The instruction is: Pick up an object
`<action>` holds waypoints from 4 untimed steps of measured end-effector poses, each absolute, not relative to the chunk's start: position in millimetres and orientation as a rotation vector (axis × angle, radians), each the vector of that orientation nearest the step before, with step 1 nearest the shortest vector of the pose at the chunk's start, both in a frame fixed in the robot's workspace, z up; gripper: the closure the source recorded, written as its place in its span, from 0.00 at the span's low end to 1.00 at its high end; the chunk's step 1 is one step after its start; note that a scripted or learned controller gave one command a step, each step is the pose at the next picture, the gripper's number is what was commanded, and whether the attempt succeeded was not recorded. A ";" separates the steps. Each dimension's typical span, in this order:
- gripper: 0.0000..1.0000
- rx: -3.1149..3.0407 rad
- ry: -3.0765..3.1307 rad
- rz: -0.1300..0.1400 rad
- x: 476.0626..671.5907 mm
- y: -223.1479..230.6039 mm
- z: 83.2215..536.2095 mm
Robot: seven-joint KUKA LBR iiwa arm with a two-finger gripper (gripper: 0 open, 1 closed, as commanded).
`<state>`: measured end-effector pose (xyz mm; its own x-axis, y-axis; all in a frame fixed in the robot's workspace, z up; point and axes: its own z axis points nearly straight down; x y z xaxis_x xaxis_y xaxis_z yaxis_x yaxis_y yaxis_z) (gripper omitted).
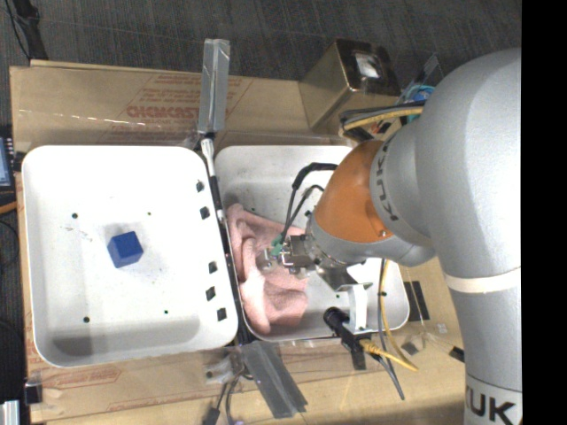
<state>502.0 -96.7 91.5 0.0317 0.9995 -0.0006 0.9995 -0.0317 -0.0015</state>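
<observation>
A crumpled pink cloth [266, 282] lies along the left side of the right bin [266, 171]. My gripper [276, 257] is down on the middle of the cloth, with the grey arm and orange band reaching in from the right. A small blue cube [126, 248] sits alone in the left bin [53, 193], well away from the gripper. The arm hides much of the right bin's floor.
A metal divider [214, 87] runs between the two bins. A cardboard sheet [115, 104] lies behind the bins, and a brown box [341, 82] stands at the back right.
</observation>
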 end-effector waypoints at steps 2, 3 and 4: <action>1.00 -2.221 -2.216 0.003 540.3 -112.5 94.8; 0.00 -2.221 -2.216 0.003 540.1 -112.4 94.7; 0.00 -2.197 -2.242 0.002 625.0 -137.5 91.6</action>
<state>625.0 -137.5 91.6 -0.0206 0.9998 0.0007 0.9998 0.0206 -0.0029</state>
